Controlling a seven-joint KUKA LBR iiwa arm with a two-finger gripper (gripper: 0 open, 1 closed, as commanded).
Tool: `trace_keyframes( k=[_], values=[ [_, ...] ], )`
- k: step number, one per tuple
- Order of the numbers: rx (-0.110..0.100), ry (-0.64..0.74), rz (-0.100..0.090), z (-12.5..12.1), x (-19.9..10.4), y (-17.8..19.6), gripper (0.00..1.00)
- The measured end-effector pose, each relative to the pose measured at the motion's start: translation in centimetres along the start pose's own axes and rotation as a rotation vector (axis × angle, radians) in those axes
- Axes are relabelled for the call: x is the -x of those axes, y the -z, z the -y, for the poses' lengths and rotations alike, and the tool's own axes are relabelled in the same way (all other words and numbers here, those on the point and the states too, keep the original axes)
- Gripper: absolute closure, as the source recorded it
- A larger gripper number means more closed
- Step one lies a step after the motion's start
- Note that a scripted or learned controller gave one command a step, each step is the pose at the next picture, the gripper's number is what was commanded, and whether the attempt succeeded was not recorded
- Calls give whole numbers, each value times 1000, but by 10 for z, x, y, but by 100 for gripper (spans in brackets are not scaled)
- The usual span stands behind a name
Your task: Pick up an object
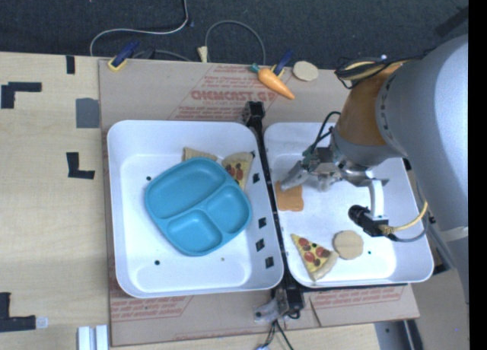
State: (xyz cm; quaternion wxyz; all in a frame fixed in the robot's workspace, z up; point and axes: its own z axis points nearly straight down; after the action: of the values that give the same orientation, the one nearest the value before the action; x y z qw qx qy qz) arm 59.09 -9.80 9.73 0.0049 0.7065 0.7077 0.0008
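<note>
Two shallow white bins are seen side by side on a brown cardboard sheet (pixel 221 97) laid over the bench. In the left white bin (pixel 125 211) a light-blue plastic tray with three compartments (pixel 198 205) is set at a slant, and a pizza-slice toy (pixel 237 166) is tucked partly under its upper right edge, beside a tan flat piece (pixel 196 155) that is mostly hidden. The grey arm with its orange band (pixel 364 112) is extended from the right over the right white bin (pixel 411 261), and the two-finger gripper (pixel 294 181) is lowered at the bin's left side, its metal tip touching or just above an orange-tan flat square piece like toast (pixel 290 200). Whether the gripper is apart or together cannot be told from this slant, and nothing is seen clamped in it. Nearer the front of the right bin a second pizza-slice toy with red dots (pixel 313 254) is lying, with a round beige cookie-like disc (pixel 349 245) just beside it. Behind the bins, on the cardboard, an orange carrot toy (pixel 275 83) and a small pale round disc (pixel 306 71) are resting near each other.
</note>
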Motion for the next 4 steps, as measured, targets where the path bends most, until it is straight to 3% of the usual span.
trace_keyframes(
  k=[1,4],
  values=[
    [-1,-1,-2,11,-2,-11,0],
    [-8,-2,-4,-7,-1,-11,0]
  ],
)
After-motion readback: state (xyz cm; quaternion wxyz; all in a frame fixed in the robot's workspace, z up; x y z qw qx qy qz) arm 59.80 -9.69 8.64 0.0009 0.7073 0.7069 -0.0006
